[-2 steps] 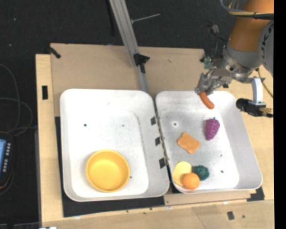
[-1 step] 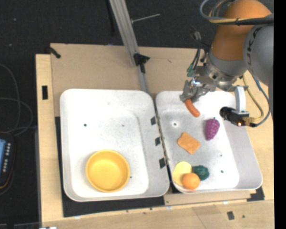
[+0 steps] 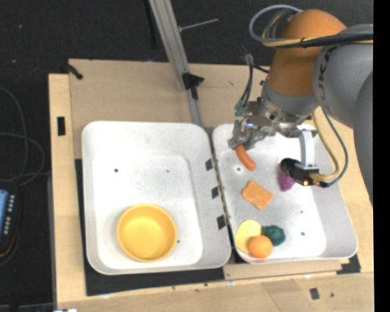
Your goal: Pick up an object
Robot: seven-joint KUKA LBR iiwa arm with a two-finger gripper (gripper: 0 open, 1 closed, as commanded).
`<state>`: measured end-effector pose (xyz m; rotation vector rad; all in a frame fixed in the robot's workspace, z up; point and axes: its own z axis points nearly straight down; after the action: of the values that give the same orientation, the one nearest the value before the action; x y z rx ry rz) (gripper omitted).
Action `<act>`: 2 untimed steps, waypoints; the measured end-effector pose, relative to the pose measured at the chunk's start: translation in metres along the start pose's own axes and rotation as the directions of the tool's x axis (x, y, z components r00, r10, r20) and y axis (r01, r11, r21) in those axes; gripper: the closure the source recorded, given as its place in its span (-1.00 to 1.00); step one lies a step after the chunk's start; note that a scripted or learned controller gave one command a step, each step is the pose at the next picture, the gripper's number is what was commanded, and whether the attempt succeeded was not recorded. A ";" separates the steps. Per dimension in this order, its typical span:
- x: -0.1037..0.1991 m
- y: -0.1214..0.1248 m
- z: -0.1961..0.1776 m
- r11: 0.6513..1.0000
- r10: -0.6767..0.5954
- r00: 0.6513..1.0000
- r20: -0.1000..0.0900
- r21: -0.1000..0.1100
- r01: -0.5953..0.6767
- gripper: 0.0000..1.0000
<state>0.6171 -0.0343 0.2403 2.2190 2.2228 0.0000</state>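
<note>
In the right bin (image 3: 325,239) lie several small objects. A slim orange carrot-like piece (image 3: 246,158) rests near the bin's back left corner. My gripper (image 3: 242,139) hangs right over that piece's upper end, seemingly touching or almost touching it. Toward the front sits a flat orange wedge (image 3: 257,194). A purple piece (image 3: 286,181) lies to the right, partly behind a black part of the arm. At the front edge are a pale yellow round piece (image 3: 247,229), an orange ball (image 3: 260,246) and a dark green piece (image 3: 274,234).
The left bin (image 3: 117,148) holds a yellow bowl (image 3: 147,232) at its front. A slanted metal pole (image 3: 172,41) rises behind the bins. The grey arm with its orange band (image 3: 302,51) and cables covers the right bin's back right.
</note>
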 end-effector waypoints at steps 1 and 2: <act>0.043 -0.033 0.009 1.000 -0.003 1.000 0.000 0.002 0.003 1.00; 0.084 -0.069 0.007 1.000 -0.004 1.000 -0.002 0.002 0.004 1.00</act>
<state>0.5479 0.0494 0.2335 2.2161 2.2292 -0.0004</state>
